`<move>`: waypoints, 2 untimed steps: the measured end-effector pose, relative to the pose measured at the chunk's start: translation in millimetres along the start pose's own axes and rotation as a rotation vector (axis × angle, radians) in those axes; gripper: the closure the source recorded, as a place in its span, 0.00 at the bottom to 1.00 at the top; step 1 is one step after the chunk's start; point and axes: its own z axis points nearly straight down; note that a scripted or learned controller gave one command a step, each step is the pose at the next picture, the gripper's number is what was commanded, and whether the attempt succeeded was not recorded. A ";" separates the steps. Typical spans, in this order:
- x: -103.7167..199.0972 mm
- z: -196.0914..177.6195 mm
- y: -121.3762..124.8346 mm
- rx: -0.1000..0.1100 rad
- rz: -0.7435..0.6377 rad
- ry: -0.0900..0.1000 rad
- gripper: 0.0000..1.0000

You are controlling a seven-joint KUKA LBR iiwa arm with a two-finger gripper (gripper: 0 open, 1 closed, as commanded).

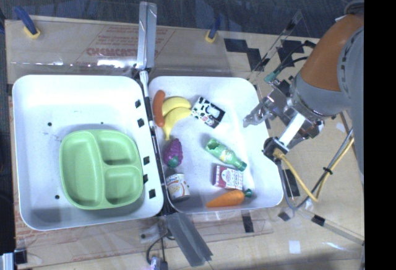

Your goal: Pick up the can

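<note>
The can point(177, 187) is small, with a silver top and a white and orange label. It stands in the front left corner of the right bin point(260, 94), just below a purple bunch of grapes point(172, 152). My gripper point(262, 133) hangs over the right rim of that bin, well to the right of the can and apart from it. Its fingers are open with nothing between them.
The right bin also holds a small carrot point(158, 107), bananas point(175, 114), a black and white carton point(208, 112), a green bottle point(224, 155), a red carton point(228, 178) and a carrot point(225, 199). A green divided plate point(101, 168) lies in the left bin point(37, 95).
</note>
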 end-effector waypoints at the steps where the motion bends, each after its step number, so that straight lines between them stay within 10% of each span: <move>1: 32.3 184.2 -79.9 0.002 -0.161 0.003 0.00; 2: 72.1 183.8 9.9 0.001 0.060 0.002 0.00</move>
